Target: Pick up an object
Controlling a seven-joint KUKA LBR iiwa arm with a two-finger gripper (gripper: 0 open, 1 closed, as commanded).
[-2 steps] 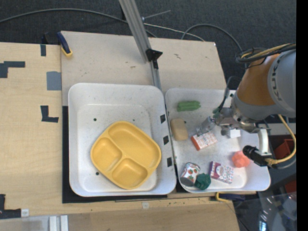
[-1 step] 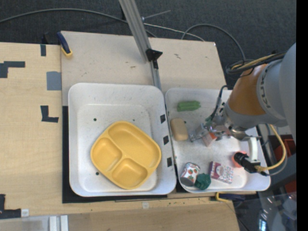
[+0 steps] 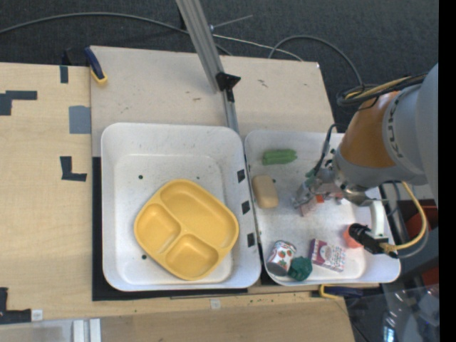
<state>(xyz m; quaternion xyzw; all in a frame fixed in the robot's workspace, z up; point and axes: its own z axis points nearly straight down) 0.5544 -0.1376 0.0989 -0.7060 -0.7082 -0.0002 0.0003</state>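
My gripper (image 3: 308, 199) reaches down into the middle of the right bin (image 3: 320, 142), below the orange band of the arm. Its tip sits on the bin floor, right of a tan block (image 3: 266, 191) and below a green oblong piece (image 3: 278, 157). Something small and reddish shows beside the tip. At the bin's near edge lie a red-and-white round object (image 3: 282, 255), a dark green lump (image 3: 301, 268) and a maroon-and-white packet (image 3: 327, 254). An orange-red piece (image 3: 354, 234) lies at the right, partly behind the arm's black fitting.
The left bin (image 3: 114, 191) holds a yellow divided plate (image 3: 187, 228). A metal pole (image 3: 203, 38) slants down to the bins' shared far corner. Cables run over the dark floor behind the bench, and a yellow cable loops at the right.
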